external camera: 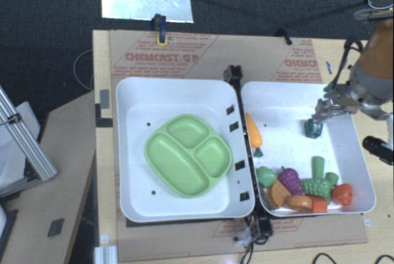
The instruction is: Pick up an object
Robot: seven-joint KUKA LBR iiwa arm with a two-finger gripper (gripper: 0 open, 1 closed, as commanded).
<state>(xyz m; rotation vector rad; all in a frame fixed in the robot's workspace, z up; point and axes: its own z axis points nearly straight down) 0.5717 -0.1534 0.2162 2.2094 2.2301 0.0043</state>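
My gripper (320, 116) hangs over the right bin (289, 103), near its right wall, with its fingers pointing down. Just below the fingertips a small teal object (313, 128) rests on the bin floor; whether the fingers touch it I cannot tell. Along the right bin's front edge lies a pile of toy food: a purple grape bunch (290, 181), a green piece (265, 176), a green upright piece (317, 167), a red tomato (342, 194) and an orange piece (300, 201). An orange carrot (253, 131) lies against the bin's left wall.
The left bin (141, 103) holds a light green divided plate (188, 155). A black divider with clips (237, 127) runs between the bins. The arm's grey body with its orange band (377, 66) comes in from the right.
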